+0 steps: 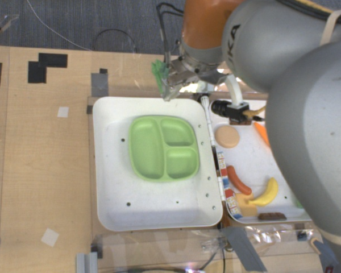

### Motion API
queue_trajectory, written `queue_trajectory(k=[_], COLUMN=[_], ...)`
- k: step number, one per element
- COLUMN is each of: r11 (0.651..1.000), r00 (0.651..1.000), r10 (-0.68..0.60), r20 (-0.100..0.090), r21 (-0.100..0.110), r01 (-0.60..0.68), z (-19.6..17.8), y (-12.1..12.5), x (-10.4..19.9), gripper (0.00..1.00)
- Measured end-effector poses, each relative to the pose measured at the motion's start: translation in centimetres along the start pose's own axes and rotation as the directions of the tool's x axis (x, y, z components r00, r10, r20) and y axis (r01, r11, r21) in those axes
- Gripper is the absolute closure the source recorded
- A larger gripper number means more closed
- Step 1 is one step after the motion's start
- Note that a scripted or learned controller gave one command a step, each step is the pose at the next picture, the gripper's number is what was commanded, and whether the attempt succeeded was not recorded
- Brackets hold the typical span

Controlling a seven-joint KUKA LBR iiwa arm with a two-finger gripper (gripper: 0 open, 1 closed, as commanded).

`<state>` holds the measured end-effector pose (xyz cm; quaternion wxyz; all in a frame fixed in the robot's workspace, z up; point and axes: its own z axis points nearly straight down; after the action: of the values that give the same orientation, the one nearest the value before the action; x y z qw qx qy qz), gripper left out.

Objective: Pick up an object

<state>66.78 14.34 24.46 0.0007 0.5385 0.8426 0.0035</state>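
The grey arm [295, 95] fills the view from twelve to five o'clock. The left white bin [111, 209] holds a green divided plate [162, 148] at its centre. The right bin [247, 152] at three o'clock holds a banana [266, 193], a sausage [239, 180] and a tan round cookie [227, 136]. The gripper [171, 84] hangs at twelve o'clock over the left bin's far rim, something green [158, 71] beside it; whether the jaws are open or hold anything cannot be told.
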Motion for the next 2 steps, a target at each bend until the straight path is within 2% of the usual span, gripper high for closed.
queue_trajectory(k=[1,2], r11=[0.975,0.924], r00=[0.975,0.924], r10=[-0.222,-0.383], r20=[0.002,0.008], r21=[0.006,0.001], r01=[0.222,0.383], z=[4.7,-3.9], y=[-13.6,-12.1], x=[-0.4,-9.1], gripper=[1.0,1.0])
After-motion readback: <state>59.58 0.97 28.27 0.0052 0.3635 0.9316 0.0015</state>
